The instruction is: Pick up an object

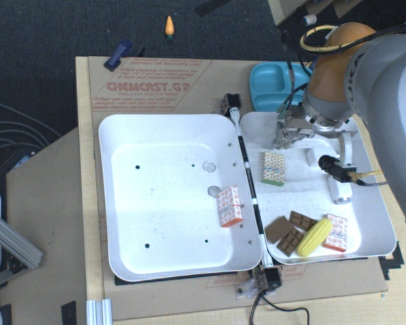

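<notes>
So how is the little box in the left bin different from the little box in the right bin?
The box in the left bin has red and orange on it; the box in the right bin is pale with small dots and a green edge. The left-bin box lies near its bin's right wall, lower down; the right-bin box lies higher up, close below the end effector. Both are small, rectangular cartons lying flat on white bin floors.
</notes>
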`<act>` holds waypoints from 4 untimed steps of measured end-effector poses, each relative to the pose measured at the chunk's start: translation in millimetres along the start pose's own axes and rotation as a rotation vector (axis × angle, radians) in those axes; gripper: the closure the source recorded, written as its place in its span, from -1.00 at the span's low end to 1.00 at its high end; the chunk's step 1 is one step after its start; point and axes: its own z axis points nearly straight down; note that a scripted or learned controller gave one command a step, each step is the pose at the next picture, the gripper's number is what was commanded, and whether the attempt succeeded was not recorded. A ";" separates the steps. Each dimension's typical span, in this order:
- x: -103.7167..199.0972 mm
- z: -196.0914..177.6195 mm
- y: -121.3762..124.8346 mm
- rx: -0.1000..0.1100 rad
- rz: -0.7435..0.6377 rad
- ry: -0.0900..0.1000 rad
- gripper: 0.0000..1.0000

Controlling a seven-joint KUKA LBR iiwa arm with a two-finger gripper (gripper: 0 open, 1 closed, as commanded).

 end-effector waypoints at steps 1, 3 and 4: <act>21.4 -207.3 -43.5 -0.004 0.000 0.000 1.00; 98.2 -151.9 -29.0 0.002 0.000 0.002 -1.00; 97.9 -89.0 3.6 0.003 0.000 0.001 -1.00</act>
